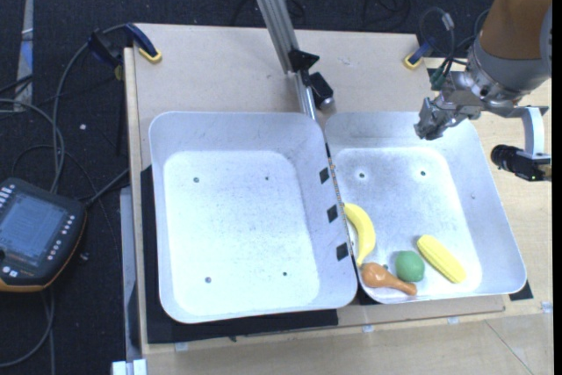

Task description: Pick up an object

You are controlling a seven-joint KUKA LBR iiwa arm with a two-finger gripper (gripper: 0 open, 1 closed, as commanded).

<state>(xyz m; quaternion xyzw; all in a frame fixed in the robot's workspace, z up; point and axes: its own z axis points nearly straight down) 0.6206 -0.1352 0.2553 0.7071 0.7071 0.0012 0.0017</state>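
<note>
The end effector [432,124] hovers above the right bin's [492,198] far edge; its grip state cannot be told. The toy banana [361,228], likely light and slick, suits a mid-body grasp.

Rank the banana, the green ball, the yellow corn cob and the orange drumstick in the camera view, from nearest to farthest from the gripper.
Measured from the gripper at the right bin's far edge:
1. Banana, against the bin's left wall.
2. Corn cob, toward the near right corner, and green ball, just left of it: too close to call.
3. Orange drumstick, at the near edge, farthest.
</note>
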